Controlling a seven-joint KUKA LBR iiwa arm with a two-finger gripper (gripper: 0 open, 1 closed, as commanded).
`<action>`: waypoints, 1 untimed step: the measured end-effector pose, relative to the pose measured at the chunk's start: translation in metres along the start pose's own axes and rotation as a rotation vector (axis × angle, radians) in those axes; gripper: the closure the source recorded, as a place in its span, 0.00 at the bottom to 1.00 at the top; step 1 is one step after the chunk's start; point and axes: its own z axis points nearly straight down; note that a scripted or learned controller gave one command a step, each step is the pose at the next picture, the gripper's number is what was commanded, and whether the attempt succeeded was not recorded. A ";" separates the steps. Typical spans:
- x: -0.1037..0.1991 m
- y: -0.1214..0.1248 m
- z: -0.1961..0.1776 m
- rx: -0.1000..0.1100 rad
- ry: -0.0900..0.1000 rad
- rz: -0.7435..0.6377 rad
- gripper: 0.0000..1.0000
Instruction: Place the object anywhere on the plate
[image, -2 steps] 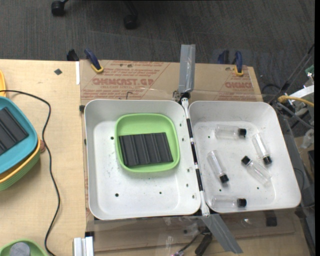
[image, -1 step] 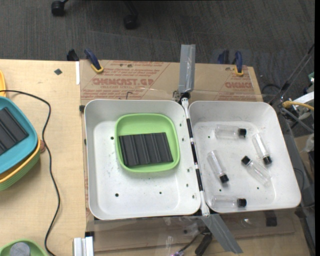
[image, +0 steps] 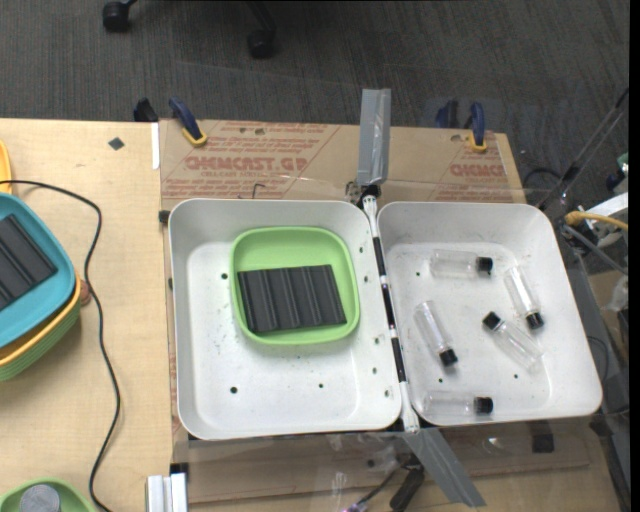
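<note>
- A green plate (image: 295, 290) carrying a dark ribbed pad (image: 293, 298) sits in the left bin (image: 200, 380), toward its 12 o'clock side.
- Five clear tubes with black caps lie scattered in the right bin (image: 560, 390): at 12 (image: 462, 266), 2 (image: 522, 298), 4 (image: 510, 340), 6 (image: 455, 406) and 9 o'clock (image: 435, 333).
- Pincer state: cannot tell.

Green plate (image: 295, 252), black ribbed insert (image: 291, 297)

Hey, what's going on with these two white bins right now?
Nothing is being handled at this moment. The left bin holds a green plate with a dark ribbed pad lying on it. The right bin has five clear vials with black caps scattered loose on its floor. None of them is on the plate yet.
</note>
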 end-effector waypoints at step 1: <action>-0.014 -0.002 -0.012 0.000 0.001 0.002 0.00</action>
